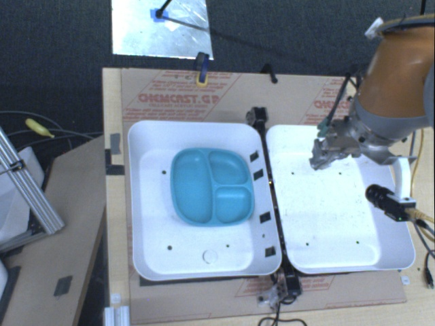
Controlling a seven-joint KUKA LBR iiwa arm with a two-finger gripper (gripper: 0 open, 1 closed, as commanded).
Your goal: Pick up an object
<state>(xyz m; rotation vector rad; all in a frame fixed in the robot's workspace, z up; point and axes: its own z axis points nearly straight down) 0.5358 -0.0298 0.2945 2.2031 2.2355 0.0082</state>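
Blue divided plate (pixel 211 186) lying flat at centre of the left bin (pixel 146 182) — left of frame middle. End effector (pixel 325 153) over the right bin (pixel 340 216), upper right — finger state impossible to tell.

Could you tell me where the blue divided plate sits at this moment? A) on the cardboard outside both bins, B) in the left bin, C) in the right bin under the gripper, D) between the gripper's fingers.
B: the blue divided plate lies flat in the left bin, while the gripper is over the right bin.
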